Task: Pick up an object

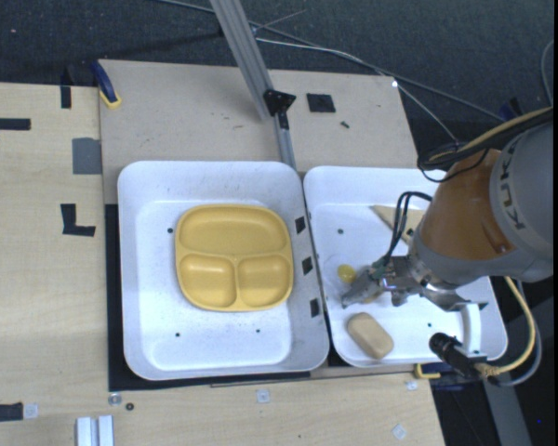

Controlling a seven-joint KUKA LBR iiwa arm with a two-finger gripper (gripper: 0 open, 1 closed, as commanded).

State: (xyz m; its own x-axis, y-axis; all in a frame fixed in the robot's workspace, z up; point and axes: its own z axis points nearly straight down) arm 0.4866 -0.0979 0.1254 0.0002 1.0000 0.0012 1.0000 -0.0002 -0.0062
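In the right bin (353, 189) a tan, bread-like lump (369, 334) lies near the front edge. A small yellow object (347, 273) sits a little above it, toward the bin's left side. A beige wedge-shaped piece (391, 216) pokes out from behind the arm at the back. My gripper (361, 291) hangs low over the bin, between the yellow object and the tan lump, close to both. The wrist and orange band (460, 221) hide much of the bin's right half.
The left bin (149, 249) holds a yellow sectioned plate (232, 255) in its middle. A grey metal bar (246, 54) slants down from the top to the gap between the bins. Cables trail across the dark floor behind the bench.
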